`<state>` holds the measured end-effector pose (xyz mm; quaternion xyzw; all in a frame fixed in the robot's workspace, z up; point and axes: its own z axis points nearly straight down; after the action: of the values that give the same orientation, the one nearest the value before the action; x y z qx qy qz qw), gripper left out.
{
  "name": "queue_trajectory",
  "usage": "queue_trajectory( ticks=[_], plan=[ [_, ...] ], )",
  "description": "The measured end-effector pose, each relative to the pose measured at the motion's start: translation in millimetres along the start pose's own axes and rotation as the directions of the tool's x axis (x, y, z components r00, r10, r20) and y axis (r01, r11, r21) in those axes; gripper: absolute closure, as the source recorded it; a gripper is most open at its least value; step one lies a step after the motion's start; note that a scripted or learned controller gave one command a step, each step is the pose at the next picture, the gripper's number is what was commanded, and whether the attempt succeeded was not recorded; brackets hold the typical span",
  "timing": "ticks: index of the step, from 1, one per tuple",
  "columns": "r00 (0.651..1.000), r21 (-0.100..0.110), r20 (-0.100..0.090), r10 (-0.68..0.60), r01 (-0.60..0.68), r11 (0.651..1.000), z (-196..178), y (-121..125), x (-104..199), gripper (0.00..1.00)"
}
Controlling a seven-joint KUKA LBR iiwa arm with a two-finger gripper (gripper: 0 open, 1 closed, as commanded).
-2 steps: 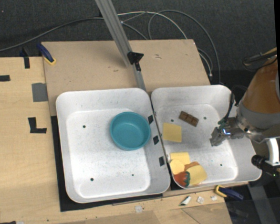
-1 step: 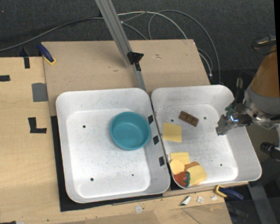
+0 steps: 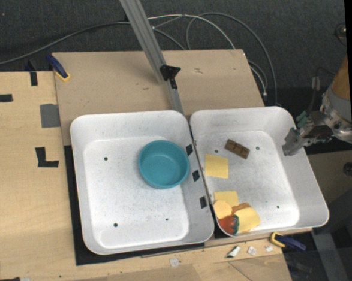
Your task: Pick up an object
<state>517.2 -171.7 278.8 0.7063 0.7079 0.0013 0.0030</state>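
Round teal bowl (image 3: pixel 163 163) (smooth, glossy)

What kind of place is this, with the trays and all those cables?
Probably a robot test lab: two white bins on a plywood bench, loose cables, and a claw at the right bin's edge.

No legible text, labels, brand marks, numbers or signs on any surface; black tape marks on bench carry no writing.
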Motion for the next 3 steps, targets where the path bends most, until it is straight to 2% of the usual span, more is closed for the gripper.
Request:
queue_trajectory(
  ticks=[2, 3],
  plan=[
    [1.0, 0.009, -0.004, -0.004, 0.004, 1.0, 24, 12, 97, 1.0],
    [1.0, 0.007, -0.004, -0.005, 0.005, 1.0, 22, 27, 151, 1.0]
  ],
)
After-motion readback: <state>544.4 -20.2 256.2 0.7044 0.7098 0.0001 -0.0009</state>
